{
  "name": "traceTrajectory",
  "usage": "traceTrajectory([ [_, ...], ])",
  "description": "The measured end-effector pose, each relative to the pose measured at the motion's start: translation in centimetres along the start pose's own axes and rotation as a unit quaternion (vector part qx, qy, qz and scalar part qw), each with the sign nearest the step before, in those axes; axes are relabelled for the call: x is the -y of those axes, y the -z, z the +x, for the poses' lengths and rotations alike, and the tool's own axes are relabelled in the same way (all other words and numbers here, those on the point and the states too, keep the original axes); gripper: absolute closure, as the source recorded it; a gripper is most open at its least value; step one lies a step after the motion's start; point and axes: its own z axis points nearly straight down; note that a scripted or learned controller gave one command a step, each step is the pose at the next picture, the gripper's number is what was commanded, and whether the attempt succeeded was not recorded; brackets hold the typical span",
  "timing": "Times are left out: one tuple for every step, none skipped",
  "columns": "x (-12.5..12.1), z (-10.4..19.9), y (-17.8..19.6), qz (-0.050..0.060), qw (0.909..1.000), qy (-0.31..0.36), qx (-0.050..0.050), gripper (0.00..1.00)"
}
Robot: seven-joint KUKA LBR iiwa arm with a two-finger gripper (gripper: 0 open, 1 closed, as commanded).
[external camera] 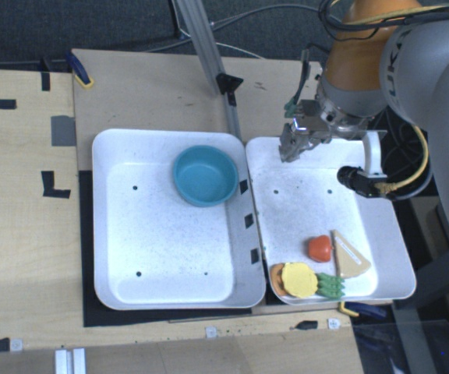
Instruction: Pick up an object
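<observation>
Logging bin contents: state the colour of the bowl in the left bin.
The bowl is blue, plain with no pattern, seen clearly in the camera view.

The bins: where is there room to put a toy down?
Left bin: bare floor below and left of the blue bowl. Right bin: bare in the middle, below the gripper. Its near end is crowded: red ball, yellow toy, green toy, tan wedge.

The arm [411, 61] runs off the top and right edges. The green item [331, 287] beside the yellow toy [298, 279] is too small to identify.
</observation>
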Motion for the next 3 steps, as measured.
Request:
traceTrajectory([
  [-1.1,4.2,-0.2,-0.001,1.0,0.0,0.0,1.0],
  [-1.7,8.8,-2.1,0.0,1.0,0.0,0.0,1.0],
  [-3.6,13.6,-3.3,0.0,1.0,0.0,0.0,1.0],
])
